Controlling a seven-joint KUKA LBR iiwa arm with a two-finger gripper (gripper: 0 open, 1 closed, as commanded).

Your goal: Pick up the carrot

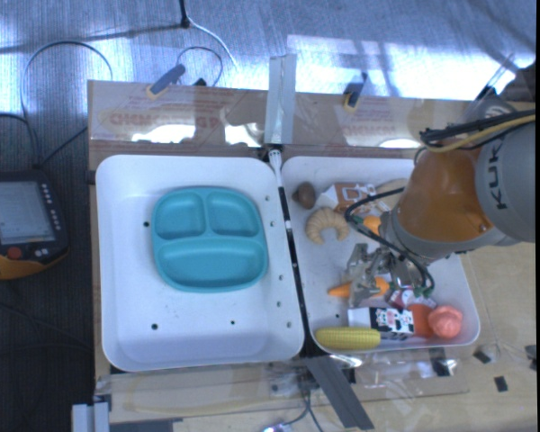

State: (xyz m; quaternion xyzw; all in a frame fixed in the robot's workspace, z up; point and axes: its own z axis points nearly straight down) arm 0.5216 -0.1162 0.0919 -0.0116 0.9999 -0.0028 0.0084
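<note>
Down in the right bin, the carrot lies as a small orange sliver near the middle of the floor, partly hidden under the gripper, which hangs right over it. Whether the jaws are apart or together I cannot tell, since the metal parts blur into each other. Just below the carrot lies a corn cob against the front wall, with a black-and-white carton beside it and a pinkish-orange toy in the corner. Above sit a croissant and a small brown nut. Across the divider, the left bin holds a teal divided plate
</note>
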